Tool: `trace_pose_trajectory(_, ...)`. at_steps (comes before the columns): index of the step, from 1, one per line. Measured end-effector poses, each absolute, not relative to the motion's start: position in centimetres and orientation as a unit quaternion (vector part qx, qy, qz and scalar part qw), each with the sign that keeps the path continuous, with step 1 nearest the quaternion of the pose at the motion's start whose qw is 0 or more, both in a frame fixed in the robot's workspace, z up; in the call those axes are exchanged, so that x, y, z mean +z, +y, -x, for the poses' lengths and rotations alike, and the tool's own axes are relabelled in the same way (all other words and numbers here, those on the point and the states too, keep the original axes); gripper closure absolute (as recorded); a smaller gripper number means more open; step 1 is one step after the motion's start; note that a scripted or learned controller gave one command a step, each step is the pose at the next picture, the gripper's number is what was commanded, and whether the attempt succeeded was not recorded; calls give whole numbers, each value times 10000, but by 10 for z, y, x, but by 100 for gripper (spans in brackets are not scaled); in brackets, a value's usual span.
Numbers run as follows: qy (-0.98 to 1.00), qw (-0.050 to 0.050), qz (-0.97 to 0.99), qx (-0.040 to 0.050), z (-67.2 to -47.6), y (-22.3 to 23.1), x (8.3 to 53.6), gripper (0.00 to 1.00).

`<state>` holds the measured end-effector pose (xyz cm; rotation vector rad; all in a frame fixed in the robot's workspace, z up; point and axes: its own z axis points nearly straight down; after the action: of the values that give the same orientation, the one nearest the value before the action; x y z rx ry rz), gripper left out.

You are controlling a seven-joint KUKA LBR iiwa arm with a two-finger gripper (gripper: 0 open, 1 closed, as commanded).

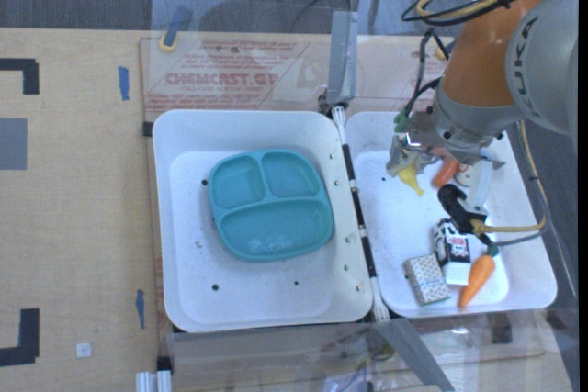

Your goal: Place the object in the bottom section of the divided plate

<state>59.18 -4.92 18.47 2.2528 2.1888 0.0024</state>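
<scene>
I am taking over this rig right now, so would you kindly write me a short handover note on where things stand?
End effector: low over the right bin's upper part; grip state unclear from this view.
Plate: teal, divided, in the left bin; nothing visible in any of its sections.
Right bin holds a carrot, a patterned block, a small box, a yellow piece and an orange piece by the end effector.
Done: nothing placed yet.
Left: pick an object, carry it over, set it in the plate's bottom section.
</scene>
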Motion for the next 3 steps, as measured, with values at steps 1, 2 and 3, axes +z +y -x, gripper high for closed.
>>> trace_pose_trajectory(1,8122,-12,-5834,-3,-543,11,184,100)
trace_pose_trajectory(2,8146,3,-5800,3,-530,74,200,100)
trace_pose_trajectory(3,7766,5,-6300,4,-524,137,213,100)
